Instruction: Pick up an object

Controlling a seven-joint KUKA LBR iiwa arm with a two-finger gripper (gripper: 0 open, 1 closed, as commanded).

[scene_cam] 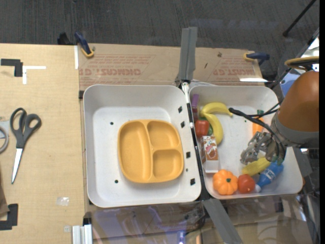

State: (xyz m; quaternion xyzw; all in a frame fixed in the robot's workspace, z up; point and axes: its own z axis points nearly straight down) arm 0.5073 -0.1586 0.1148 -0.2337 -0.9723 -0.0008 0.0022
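Claw (255, 151) low in the right bin (238, 93), grip state unreadable, just above a yellow object (258, 165). Further left: scissors (20, 133) on bare wood, yellow divided tray (151, 150) ringed by open white floor in the left bin (96, 146), then bananas (216, 118), pumpkin (225, 182), tomato (246, 183) crowding the near wall.

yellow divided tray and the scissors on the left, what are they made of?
Divided tray: looks like moulded plastic, matte yellow, with soft rounded compartment edges. Scissors: black handles, probably plastic; the pale narrow blades look like metal, though too small to be sure.
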